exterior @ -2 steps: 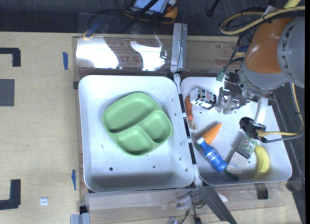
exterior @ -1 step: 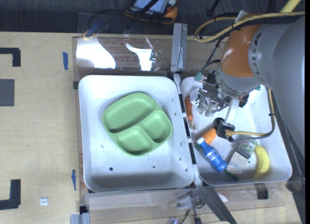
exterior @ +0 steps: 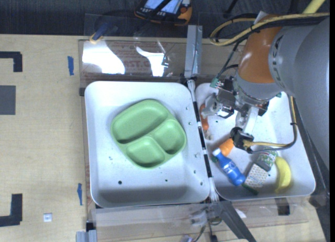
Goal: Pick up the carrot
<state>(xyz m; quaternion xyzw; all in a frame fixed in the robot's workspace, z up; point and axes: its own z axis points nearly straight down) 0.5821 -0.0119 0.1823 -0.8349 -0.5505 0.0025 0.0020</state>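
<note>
An orange piece (exterior: 226, 146), which I take for the carrot, lies in the right bin (exterior: 301, 131) just above a blue bottle (exterior: 229, 167). A second thin orange sliver (exterior: 204, 125) lies against that bin's left wall; I cannot tell what it is. My gripper (exterior: 221, 110) hangs low over the upper left part of the right bin. It is above the orange piece and to the right of the sliver. Nothing shows clearly held in it.
A green divided plate (exterior: 148, 131) sits in the left bin (exterior: 99, 173). In the right bin's lower part lie a yellow banana (exterior: 283, 173), a green and white packet (exterior: 265, 159) and a pale mesh item (exterior: 255, 175). The arm covers the bin's upper right.
</note>
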